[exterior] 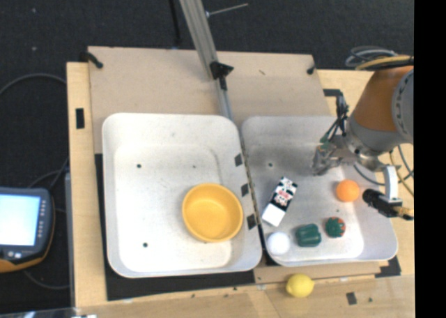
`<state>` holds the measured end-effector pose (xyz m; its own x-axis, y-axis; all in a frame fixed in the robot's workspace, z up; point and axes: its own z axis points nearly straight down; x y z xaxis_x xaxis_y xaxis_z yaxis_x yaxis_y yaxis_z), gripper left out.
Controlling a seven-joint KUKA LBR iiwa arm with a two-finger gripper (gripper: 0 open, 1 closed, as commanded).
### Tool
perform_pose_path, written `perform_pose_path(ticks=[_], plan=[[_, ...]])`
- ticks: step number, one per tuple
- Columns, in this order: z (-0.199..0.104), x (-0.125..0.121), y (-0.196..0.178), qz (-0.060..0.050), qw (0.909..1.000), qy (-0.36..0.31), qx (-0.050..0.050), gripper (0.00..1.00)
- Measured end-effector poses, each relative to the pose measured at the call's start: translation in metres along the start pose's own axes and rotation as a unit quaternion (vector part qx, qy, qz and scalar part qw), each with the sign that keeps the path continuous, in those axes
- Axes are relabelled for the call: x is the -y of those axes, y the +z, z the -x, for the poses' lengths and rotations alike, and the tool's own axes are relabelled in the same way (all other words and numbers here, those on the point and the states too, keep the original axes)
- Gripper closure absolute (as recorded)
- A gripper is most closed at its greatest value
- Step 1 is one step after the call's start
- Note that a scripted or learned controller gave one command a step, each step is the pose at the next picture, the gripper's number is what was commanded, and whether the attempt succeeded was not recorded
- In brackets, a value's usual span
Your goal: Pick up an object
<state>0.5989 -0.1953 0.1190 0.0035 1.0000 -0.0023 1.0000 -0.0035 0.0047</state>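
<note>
The right bin [279,135] holds an orange ball [347,191], a small white box with black and red print [279,201], a white ball [278,243], a dark green block [307,235] and a small red and green item [335,227]. My gripper [322,162] hangs over the right part of this bin, just left of and above the orange ball. Nothing shows between its fingers. The arm with its orange band [380,104] comes in from the right.
A yellow bowl [212,212] sits in the left bin [139,170] near its right wall. A yellow lemon-like object [299,286] lies on the bench in front of the right bin. A metal post [198,20] slants up behind the bins.
</note>
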Motion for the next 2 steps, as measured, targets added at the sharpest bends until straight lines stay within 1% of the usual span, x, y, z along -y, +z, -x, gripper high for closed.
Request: perform_pose_path(ticks=[1, 2], plan=[[0.0, 0.003, -0.063, 0.002, 1.0, -0.002, 0.0, 1.0], [0.001, 0.002, -0.114, -0.001, 1.0, -0.003, -0.001, 1.0]])
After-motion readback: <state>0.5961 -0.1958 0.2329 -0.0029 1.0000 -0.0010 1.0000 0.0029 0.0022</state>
